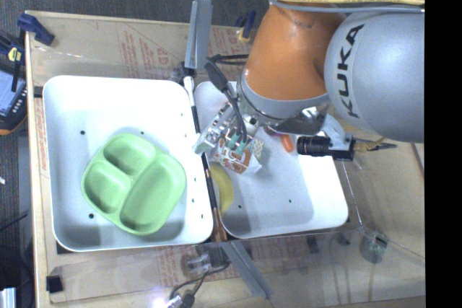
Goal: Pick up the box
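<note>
Where the wooden table is spreading across the camera view, the grey arm is reaching in from the right and taking up much of the upper right, its orange band sitting just above the wrist. The arm is hanging over the right bin and hiding most of that bin's far half. Beside it, the left bin is lying with its white floor mostly bare, and the two bins are touching or nearly touching along their shared edge.

In the left bin a green divided plate is resting toward the near side, tilted slightly, its three compartments facing up.

Under the wrist the tool is pointing down and to the left, hovering near the left wall of the right bin. Whether its fingers are apart or together I cannot tell, since the wrist and cables are crowding that spot.

The box, a small printed carton with green and orange markings, is lying in the right bin just below and to the right of the tool, close against it; whether the two are touching is unclear. A yellow object is lying just nearer than the box, against the bin's left wall. A small orange item is peeking out beside the wrist.
</note>
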Controlling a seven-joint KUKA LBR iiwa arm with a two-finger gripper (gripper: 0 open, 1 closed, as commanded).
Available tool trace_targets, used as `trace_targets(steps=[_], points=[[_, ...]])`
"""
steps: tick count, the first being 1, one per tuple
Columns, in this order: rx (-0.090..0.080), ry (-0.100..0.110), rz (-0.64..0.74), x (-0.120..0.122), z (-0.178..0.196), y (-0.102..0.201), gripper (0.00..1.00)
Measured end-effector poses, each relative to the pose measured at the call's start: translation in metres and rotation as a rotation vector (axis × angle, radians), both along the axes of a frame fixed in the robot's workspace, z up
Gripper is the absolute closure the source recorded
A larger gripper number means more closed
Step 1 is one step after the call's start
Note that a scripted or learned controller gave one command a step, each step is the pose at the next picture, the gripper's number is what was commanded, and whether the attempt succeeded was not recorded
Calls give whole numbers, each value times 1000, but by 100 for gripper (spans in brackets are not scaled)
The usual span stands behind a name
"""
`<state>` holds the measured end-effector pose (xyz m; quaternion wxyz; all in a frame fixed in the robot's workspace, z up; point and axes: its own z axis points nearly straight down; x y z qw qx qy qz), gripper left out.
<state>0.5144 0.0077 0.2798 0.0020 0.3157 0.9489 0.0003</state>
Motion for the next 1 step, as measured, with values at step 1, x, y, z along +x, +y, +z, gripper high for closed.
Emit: trace_targets(steps=[1], points=[[0,2,-283,107,24,-31,100]])
